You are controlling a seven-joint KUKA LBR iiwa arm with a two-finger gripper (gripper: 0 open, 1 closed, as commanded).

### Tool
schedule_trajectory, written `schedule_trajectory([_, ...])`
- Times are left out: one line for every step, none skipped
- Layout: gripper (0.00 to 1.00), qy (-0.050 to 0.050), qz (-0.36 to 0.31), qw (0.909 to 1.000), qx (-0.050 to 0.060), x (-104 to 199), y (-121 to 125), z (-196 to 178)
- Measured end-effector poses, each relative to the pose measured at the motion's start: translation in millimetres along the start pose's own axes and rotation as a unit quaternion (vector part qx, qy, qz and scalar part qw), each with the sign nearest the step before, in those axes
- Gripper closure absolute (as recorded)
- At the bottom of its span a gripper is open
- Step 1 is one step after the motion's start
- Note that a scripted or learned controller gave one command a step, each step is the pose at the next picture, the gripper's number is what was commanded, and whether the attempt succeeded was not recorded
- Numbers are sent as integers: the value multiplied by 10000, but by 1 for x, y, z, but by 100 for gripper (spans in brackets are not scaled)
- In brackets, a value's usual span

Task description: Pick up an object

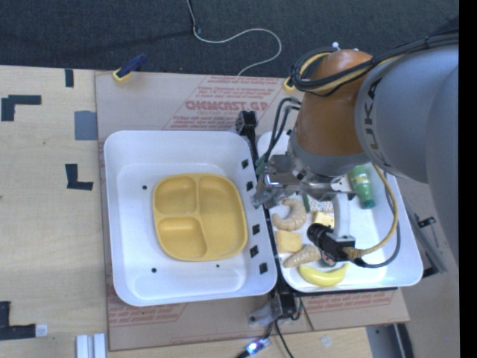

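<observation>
I've got the tool [273, 190] low over the inner edge of the right bin [408, 268], right by the wall it shares with the left bin [119, 200]. The grey arm and its orange band cover most of it from up here, so I cannot tell whether the tool is apart or together.

Nearest candidate is the curled piece [291, 216], pale tan, ridged and bent like a crescent. It lies just below the tool, toward the near side of the bin. Whether the two touch, I can't say. Just below that sits a yellow square [289, 242], flat and smooth with soft corners. Beneath it is a lumpy tan piece [301, 258], knobbly and elongated. The banana [325, 276], smooth, bright yellow and curved, lies along the bin's near wall, farthest from the tool. A green bottle [363, 186] of glossy plastic lies toward the far side, partly under the arm.

Over in the left bin there's a yellow plate [200, 216], matte, with three compartments and rounded corners, lying flat in the middle. Both bins rest on a cardboard sheet [216, 107] with red print, spread across the tabletop [45, 200].
</observation>
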State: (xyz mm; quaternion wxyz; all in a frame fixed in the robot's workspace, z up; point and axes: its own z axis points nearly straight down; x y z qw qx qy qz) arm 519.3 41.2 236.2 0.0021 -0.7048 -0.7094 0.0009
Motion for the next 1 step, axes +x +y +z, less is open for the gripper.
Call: schedule_trajectory([100, -6, 9, 10000, 14, 39, -30, 20])
